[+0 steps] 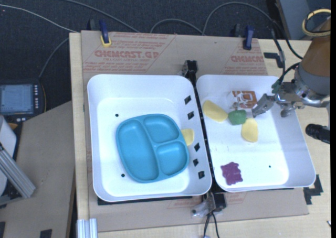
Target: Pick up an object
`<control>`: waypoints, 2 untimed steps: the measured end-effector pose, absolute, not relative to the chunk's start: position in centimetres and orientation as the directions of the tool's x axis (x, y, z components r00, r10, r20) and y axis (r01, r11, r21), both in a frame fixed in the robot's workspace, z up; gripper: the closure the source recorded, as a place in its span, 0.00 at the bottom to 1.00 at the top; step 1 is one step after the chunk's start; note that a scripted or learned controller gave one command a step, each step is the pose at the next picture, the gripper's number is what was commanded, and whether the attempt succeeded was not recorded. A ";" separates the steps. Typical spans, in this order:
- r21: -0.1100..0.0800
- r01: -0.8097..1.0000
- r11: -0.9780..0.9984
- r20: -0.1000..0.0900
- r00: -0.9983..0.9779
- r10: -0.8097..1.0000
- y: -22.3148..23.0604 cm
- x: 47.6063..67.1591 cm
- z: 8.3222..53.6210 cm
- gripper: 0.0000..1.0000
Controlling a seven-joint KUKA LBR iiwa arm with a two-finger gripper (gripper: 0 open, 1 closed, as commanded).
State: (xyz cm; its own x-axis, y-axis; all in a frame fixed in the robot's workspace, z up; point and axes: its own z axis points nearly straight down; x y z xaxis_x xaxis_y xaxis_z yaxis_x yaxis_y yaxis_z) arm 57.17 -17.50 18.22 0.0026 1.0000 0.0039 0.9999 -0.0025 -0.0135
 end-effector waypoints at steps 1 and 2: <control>-0.001 1.000 0.000 0.001 0.000 1.000 -17.5 57.5 18.9 0.00; -0.007 1.000 0.000 0.002 0.000 1.000 -18.1 57.7 12.8 0.00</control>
